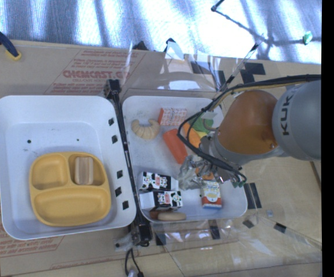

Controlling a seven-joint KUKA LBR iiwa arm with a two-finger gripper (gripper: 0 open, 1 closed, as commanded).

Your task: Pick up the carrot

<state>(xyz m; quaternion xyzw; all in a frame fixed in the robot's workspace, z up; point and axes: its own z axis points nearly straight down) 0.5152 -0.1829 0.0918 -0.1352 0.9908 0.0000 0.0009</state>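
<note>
Carrot: the carrot lies in the right bin, in its middle part, a stubby orange-red piece set at a slant with one end toward the croissant and the other toward the arm's wrist.
Likely handling: it looks like a toy food, so I judge it light, stiff and smooth-skinned; it should not crush, but a rounded, tapering body may roll or squirt out of a weak pinch.
Where to take hold: across the short width near the thicker middle, with the grip at right angles to its long axis; the ends taper and offer less purchase.
Hand: the hand hangs low over the right bin, just beside the carrot's lower end; tangled cables and the wrist hide it, so I cannot tell whether it is apart or together, and nothing is seen clamped in it.
Neighbours: a red-and-white packet sits near the far wall, two cow-patterned cartons lie near the front, a small juice carton stands by the hand, and a brown sausage-like piece rests at the front rim.
Room: the carrot's left side is open toward the bin wall; its right side is crowded by the arm and a green-and-orange item partly hidden under it.
Surface: the bin floor is smooth white plastic, likely slick, so a nudged carrot could slide.
Left bin: the left bin holds a yellow divided plate with a tan block in one compartment.
Tabletop: the tabletop shows brown cardboard sheeting around both bins.
</note>
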